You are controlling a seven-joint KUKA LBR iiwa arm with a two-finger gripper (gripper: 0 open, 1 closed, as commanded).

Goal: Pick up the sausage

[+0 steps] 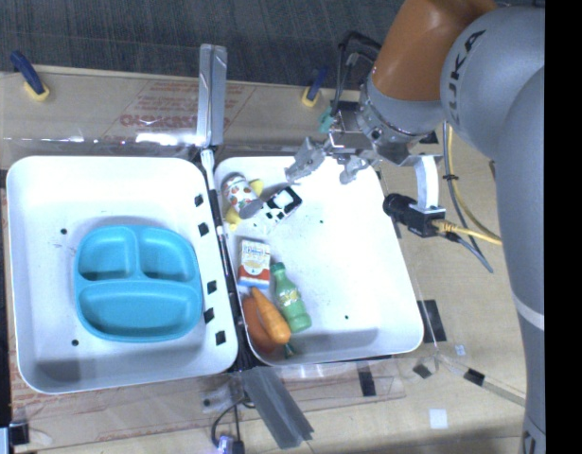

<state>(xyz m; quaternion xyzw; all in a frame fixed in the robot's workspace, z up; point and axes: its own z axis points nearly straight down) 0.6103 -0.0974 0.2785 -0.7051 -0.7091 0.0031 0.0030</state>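
We see the sausage (266,319) lying near the front-left corner of the right bin (385,282), beside a green bottle (289,299), its long axis running diagonally. Our tool (326,164) hangs over the bin's back edge, fingers spread, gripping nothing. The sausage lies well forward and slightly left of it.

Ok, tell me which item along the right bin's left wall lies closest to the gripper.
The small round can at the top of that row, nearest the gripper. The carton, green bottle and orange sausage lie further down the wall.
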